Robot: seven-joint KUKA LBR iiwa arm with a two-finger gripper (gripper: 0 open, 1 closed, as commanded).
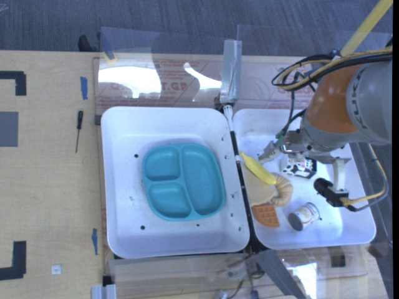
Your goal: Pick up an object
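Teal divided plate sits in the left bin; at frame right, the tool hovers above a banana, grip state unclear.

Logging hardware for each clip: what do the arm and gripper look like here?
The arm is grey and rounded, with a broad orange band above the wrist. Black and yellow cables loop over it near the band, and a yellow cable with a black end trails below. The gripper is a small block of metal and black parts with white patches.
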